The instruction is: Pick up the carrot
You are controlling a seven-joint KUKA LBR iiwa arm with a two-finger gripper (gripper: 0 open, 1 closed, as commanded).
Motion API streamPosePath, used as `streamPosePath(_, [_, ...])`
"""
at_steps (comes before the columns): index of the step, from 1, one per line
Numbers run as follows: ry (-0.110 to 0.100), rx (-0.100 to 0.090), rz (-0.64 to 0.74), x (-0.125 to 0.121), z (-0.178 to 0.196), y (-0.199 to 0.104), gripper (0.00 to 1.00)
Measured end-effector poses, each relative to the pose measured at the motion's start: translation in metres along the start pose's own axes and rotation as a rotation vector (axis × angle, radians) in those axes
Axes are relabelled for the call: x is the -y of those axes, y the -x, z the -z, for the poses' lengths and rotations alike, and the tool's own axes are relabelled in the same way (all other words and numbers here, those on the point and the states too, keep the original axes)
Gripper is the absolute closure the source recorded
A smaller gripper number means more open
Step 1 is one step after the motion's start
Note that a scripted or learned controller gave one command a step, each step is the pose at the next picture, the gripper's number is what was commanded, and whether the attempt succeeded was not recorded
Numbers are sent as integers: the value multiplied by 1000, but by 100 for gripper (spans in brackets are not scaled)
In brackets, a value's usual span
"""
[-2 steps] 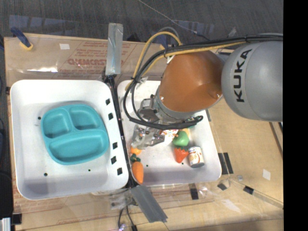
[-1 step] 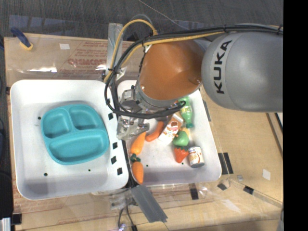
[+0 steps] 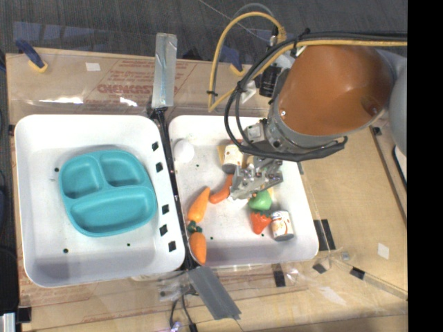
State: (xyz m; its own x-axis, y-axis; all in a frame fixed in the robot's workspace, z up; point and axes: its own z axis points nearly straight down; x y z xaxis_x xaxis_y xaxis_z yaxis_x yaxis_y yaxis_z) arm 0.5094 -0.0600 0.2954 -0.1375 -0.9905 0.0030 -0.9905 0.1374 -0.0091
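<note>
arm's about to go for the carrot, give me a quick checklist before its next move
1. Carrot in view, in the right bin: ok.
2. Tool over the carrot: not ok, it sits to the carrot's right.
3. Carrot between the tool's tips: not ok.
4. Clear of lookalikes: not ok, a second orange piece lies just below and another orange piece touches it.
5. Tool open: cannot tell.

Arm (image 3: 332, 95) reaches from right, end effector (image 3: 255, 182) pointing down

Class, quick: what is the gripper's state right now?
Gripper: cannot be told; it hangs over the right bin, above the toy food.
</note>
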Motion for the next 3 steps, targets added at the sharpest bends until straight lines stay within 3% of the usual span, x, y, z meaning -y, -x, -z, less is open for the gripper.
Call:
streamPosePath(1, [18, 3, -182, 62, -108, -1, 100])
streamPosePath(2, [17, 1, -191, -9, -173, -126, 100])
streamPosePath(3, [7, 1, -892, 15, -113, -83, 100])
